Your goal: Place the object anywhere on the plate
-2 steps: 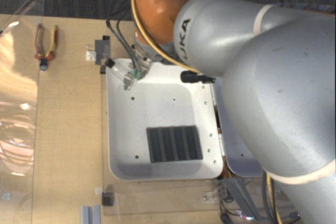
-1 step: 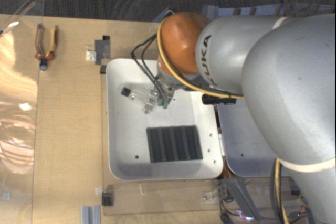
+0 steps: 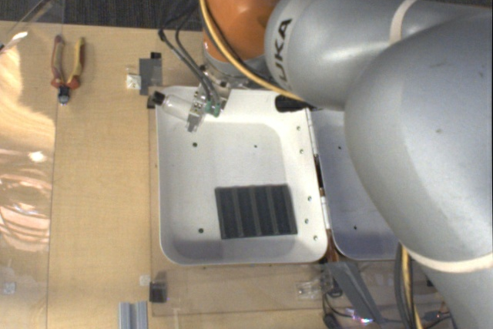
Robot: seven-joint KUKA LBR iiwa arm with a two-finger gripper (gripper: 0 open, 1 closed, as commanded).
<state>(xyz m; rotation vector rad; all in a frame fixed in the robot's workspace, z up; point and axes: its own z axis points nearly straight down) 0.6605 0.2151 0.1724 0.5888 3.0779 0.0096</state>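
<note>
A big grey arm with an orange band reaches over the left white bin. Its gripper hangs over the far corner of that bin, close to the bin's wall. A dark ribbed plate lies flat in the near part of the same bin, well apart from the gripper. A second white bin sits just beside the first one, mostly under the arm. On the wooden bench, far from the left bin, lie pliers with red handles.
</note>
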